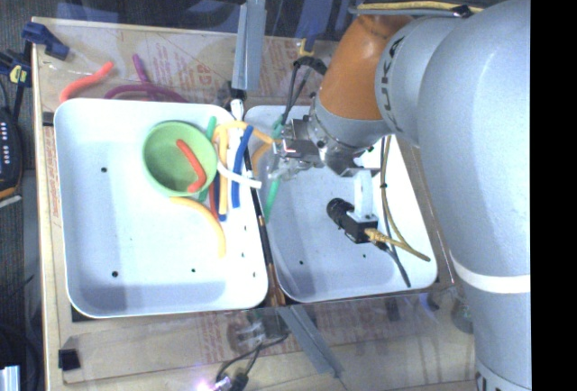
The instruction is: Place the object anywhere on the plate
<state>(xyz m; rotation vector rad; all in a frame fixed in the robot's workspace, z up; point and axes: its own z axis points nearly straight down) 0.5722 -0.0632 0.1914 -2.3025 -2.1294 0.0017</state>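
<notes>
Probably light, bendy and a little slick: thin plastic strips in yellow, blue, green and white (233,166), heaped at the inner wall of the left white bin (117,263). Likely best pinched across the narrow width near mid-length, where a strip lies free of its neighbours. Just left of the pincer (275,155), that heap; further left, touching it, the round green plastic plate (167,166) with a short red strip (191,155) already on it. Hard to judge the pincer as released or clenched: too blurred. Grey arm with orange band (361,78) bent low over the bin divide, wrist tipped toward the heap.
</notes>
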